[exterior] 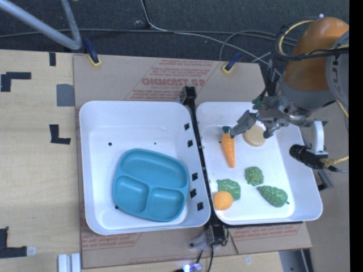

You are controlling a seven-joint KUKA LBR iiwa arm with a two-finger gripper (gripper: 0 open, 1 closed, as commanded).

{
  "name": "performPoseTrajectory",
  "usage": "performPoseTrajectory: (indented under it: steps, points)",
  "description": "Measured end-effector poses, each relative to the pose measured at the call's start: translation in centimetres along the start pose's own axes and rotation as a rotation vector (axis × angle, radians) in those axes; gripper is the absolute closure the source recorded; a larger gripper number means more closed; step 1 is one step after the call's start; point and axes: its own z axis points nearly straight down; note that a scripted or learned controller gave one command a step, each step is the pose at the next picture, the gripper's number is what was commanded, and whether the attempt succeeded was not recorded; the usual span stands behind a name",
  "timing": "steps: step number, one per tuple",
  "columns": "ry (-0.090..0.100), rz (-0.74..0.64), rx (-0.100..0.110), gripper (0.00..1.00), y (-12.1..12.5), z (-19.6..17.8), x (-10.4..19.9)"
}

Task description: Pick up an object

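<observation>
In the right bin [300, 208] lie a carrot [228, 149], a pale round object [254, 136], a small green broccoli piece [253, 175], a green leafy piece [229, 187], an orange ball [223, 200] and a bumpy green piece [274, 195]. My gripper [256, 126] hangs over the bin's upper part, just above the pale round object, with its fingers spread open. One fingertip [238, 130] is close to the carrot's top end. Nothing is between the fingers.
The left bin [96, 123] holds a blue divided tray [151, 184]. A black clip divider [191, 129] runs between the bins. Cables cross the dark area at the back. The arm's orange band [317, 47] stands at the upper right.
</observation>
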Motion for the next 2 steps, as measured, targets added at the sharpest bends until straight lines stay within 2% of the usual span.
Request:
performPoseTrajectory:
  steps: [1, 2]
  points:
    - [-0.001, -0.003, -0.012, 0.00, 0.2, -0.7, 0.0]
    - [-0.002, -0.002, -0.010, 0.00, -0.1, 3.7, 0.1]
